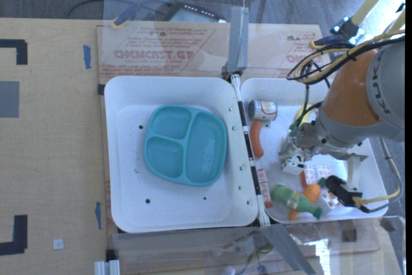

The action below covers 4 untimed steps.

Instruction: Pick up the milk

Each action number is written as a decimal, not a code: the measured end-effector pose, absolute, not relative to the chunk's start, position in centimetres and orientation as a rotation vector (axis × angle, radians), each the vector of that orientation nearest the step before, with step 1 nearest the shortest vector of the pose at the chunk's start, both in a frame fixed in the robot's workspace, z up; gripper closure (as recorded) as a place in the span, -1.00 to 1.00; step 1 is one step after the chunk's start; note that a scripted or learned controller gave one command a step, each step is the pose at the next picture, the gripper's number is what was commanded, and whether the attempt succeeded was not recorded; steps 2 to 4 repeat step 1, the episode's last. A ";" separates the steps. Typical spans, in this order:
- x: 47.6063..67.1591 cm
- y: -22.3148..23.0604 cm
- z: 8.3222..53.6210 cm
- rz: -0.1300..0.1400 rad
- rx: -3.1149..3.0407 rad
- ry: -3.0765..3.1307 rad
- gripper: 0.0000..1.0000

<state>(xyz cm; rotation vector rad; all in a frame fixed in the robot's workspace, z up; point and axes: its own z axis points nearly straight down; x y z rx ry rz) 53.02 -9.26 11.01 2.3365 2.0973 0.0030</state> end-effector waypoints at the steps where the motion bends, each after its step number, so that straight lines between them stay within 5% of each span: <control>1: 50.1 -2.2 18.4 0.000 2.168 2.274 1.00; 4: 50.1 -2.2 18.4 0.000 2.168 2.274 1.00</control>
